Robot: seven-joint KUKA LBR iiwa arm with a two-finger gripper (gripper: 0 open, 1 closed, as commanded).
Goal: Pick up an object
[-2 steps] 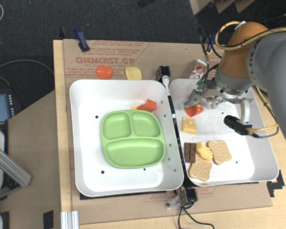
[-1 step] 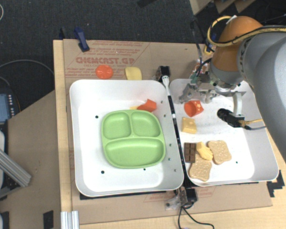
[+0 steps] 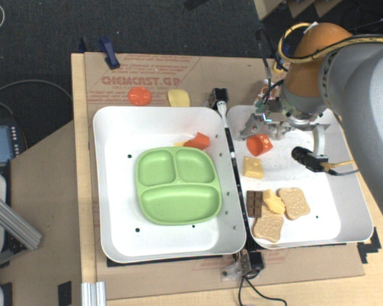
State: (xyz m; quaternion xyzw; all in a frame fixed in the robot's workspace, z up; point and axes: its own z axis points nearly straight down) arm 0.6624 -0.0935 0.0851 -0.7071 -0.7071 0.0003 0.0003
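My gripper hangs low over the far left part of the right bin, beneath the orange wrist band. A red-orange chunk lies right under it, touching or almost touching the gripper's tip. I cannot make out whether the chunk is gripped. Just in front of it sits a pale yellow cube. Nearer the front of this bin lie a brown chocolate bar, a small yellow piece and two toast-like slices.
The left bin holds a green divided plate and an orange wedge behind it. An orange disc and a yellow lump lie on the cardboard beyond the bins. A black cable part hangs right of the gripper.
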